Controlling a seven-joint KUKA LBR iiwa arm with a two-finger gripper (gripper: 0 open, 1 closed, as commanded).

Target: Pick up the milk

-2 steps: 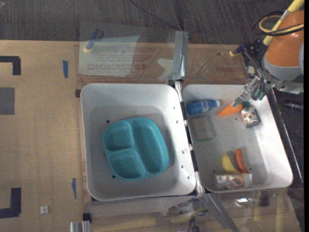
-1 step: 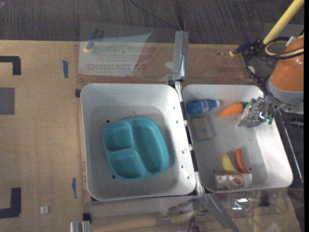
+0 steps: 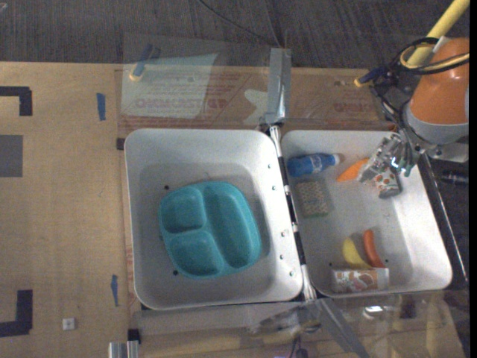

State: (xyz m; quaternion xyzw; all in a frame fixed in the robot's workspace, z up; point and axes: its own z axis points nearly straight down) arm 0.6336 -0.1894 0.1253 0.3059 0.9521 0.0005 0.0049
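The milk looks to be the small white carton [image 3: 384,179] with red and green print, at the back right of the right bin [image 3: 425,222]. It stands tilted, just right of an orange carrot [image 3: 351,171]. My gripper [image 3: 394,157] hangs directly over the carton's top and overlaps it in the camera view. Whether it is touching the carton I cannot tell. The orange band of the arm [image 3: 443,88] rises above the bin's back right corner.
In the right bin lie a blue bottle [image 3: 311,163], a grey sponge-like pad [image 3: 313,198], a yellow and an orange piece [image 3: 359,250], and a flat white box [image 3: 360,279] against the front wall. A teal divided plate [image 3: 211,228] sits in the left bin [image 3: 149,162].
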